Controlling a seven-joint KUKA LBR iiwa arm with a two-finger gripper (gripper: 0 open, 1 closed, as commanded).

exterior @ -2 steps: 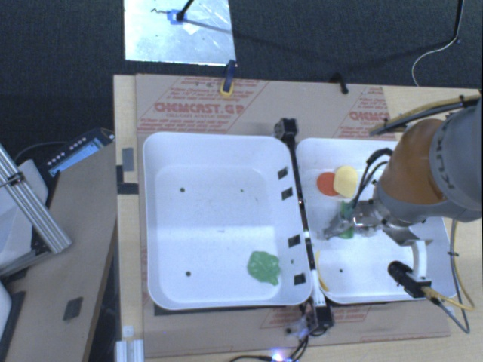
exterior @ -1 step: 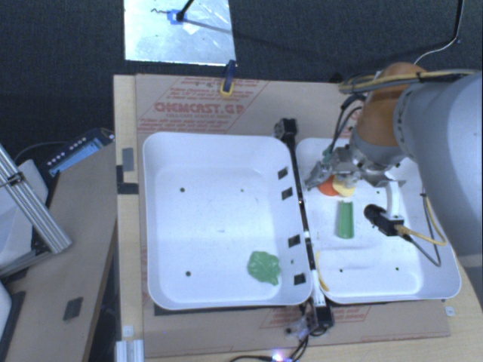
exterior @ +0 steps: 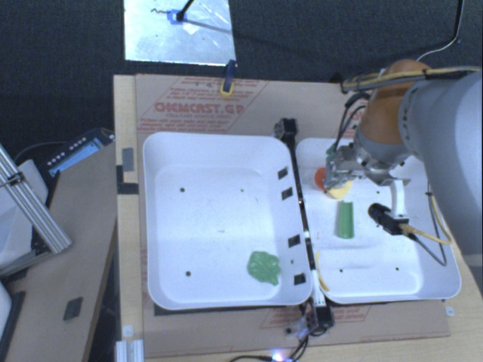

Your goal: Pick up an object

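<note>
Tool [exterior: 337, 178] hovered over a yellow piece [exterior: 340, 191] in the right bin [exterior: 392, 277], grip state unclear; piece looked light, graspable across its width.

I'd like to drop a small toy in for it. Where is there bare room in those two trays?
The left tray is mostly bare; a green lump sits near its front right corner. The right tray has room along its front. Its back is crowded: the hand, a yellow piece, a green stick.
</note>
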